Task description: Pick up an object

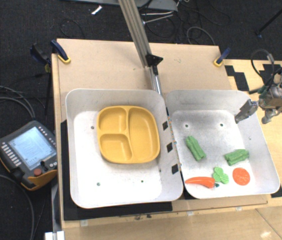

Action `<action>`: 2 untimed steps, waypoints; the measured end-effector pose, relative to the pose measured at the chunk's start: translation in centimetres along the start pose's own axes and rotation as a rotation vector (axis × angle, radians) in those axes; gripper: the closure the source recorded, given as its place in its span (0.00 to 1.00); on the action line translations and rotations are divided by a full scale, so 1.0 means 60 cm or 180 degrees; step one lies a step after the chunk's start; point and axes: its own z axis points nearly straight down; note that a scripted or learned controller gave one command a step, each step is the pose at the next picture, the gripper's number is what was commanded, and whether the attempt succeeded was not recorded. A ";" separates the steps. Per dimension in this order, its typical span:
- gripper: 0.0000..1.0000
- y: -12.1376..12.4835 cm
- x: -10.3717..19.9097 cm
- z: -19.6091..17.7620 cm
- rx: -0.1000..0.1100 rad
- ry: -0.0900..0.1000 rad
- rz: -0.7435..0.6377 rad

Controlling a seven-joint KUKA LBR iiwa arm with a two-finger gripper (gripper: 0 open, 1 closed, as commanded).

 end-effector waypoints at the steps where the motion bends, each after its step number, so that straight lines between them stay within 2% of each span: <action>1: 0.00 0.000 0.000 0.000 0.0000 0.0000 0.0001; 2: 0.00 -0.011 0.003 0.075 0.0013 0.0002 0.0010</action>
